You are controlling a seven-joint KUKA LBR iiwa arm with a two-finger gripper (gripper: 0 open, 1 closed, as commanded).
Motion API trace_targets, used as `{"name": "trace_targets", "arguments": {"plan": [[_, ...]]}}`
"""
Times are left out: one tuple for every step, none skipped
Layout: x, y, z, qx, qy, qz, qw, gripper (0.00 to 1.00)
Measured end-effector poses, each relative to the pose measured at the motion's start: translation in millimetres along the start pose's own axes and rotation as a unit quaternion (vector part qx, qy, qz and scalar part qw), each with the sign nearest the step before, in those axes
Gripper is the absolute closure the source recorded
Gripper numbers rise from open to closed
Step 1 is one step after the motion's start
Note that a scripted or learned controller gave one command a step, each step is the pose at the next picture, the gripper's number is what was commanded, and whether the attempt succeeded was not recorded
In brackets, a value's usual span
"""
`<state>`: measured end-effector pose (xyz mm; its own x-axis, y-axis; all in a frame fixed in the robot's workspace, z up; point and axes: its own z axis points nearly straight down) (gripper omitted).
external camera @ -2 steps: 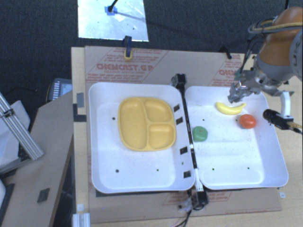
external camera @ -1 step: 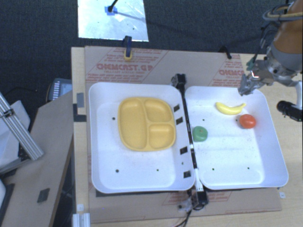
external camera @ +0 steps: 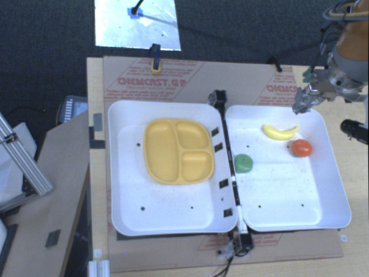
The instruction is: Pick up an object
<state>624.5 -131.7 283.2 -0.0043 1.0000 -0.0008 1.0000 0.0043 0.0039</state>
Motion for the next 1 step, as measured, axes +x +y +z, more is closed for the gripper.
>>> {"name": "trace_targets", "arguments": {"plan": [[60.6, -1.7, 15.5, 0.001, 0.001, -0.003, 1.0000, 1.00]]}}
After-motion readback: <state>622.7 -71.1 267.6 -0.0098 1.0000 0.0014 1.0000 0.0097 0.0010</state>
